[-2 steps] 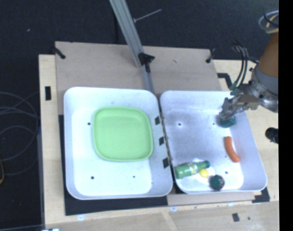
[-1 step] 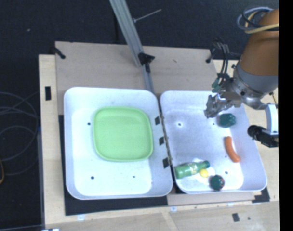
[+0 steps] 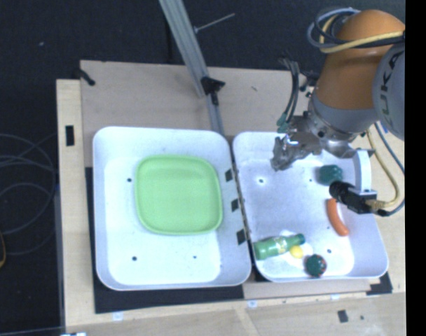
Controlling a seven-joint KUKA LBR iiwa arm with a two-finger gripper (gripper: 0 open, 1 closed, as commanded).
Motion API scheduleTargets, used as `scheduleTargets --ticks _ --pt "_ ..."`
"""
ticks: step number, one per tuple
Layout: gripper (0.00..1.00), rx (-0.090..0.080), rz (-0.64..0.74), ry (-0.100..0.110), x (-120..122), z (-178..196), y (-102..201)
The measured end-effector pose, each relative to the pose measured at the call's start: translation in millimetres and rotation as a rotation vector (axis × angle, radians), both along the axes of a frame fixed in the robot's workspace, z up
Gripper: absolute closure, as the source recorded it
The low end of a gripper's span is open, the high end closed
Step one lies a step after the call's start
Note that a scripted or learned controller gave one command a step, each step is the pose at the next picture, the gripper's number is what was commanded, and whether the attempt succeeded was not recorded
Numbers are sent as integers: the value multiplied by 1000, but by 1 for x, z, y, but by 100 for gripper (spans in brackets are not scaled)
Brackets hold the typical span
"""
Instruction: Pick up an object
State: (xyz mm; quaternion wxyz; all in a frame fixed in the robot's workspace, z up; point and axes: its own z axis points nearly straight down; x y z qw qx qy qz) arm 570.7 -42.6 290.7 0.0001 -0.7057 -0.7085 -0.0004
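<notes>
Hovering over the right bin (image 3: 269, 201) is the tool (image 3: 283, 154), low near the far-left part of its floor; I can't tell how it's set, and nothing shows in its grip. Near the front wall lie a green bottle (image 3: 277, 246), a yellow piece (image 3: 296, 253) and a dark green ball (image 3: 315, 264). An orange sausage (image 3: 337, 218) lies toward the right side. Left bin (image 3: 115, 187): a green plate (image 3: 179, 194).

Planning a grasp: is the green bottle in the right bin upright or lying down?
Lying down. The green plastic bottle shows its full length along the floor of the right white bin, with its yellow cap end pointing right.
</notes>
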Motion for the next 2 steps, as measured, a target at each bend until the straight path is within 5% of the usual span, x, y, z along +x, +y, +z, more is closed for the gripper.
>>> scheduleTargets --ticks 2 --pt "100 -1 -2 2 15 -45 92"
